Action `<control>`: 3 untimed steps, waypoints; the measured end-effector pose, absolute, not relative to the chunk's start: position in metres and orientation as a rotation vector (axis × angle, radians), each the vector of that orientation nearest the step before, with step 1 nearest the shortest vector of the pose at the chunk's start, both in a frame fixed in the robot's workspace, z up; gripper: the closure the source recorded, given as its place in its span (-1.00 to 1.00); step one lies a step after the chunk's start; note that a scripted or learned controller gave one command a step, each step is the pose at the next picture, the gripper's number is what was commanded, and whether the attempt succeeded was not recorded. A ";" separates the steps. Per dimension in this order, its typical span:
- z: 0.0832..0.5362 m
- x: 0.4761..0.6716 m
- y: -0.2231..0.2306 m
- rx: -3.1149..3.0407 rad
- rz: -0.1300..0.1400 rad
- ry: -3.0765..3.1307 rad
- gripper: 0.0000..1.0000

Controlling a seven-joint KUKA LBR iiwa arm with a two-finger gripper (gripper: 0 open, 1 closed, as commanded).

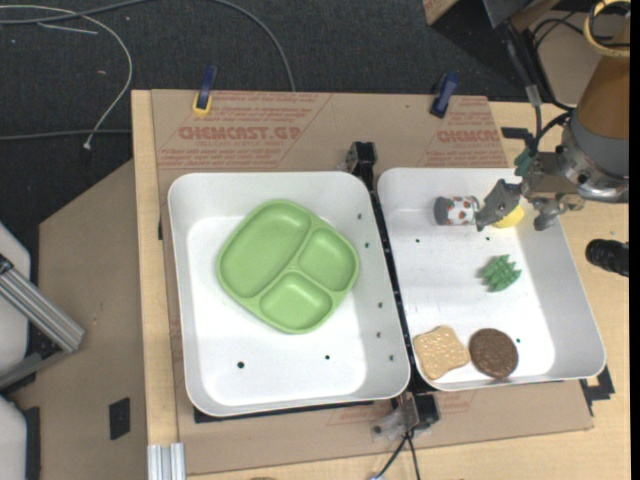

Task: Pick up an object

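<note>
The gripper [520,206] hung over the far part of the right bin [570,313], its two fingers spread apart with nothing between them. A yellow object [510,214] lay just beneath, a small red-and-white toy [456,210] near it on the side away from the arm. To grasp cleanly, it probably needed to centre on the yellow piece, descend straight and avoid nudging the toy.

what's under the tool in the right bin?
A yellow object pokes out beneath the tool on the right bin floor, beside a small red-and-white toy. Most of it is covered, so its shape is unclear.
</note>
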State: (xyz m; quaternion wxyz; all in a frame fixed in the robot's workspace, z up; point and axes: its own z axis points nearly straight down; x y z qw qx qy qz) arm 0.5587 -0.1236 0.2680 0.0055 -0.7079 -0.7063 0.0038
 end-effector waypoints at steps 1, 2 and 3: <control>0.274 0.561 -0.123 -2.220 0.001 -2.221 -1.00; 0.222 0.563 -0.113 -2.216 0.005 -2.218 -1.00; 0.177 0.565 -0.118 -2.218 0.005 -2.216 -1.00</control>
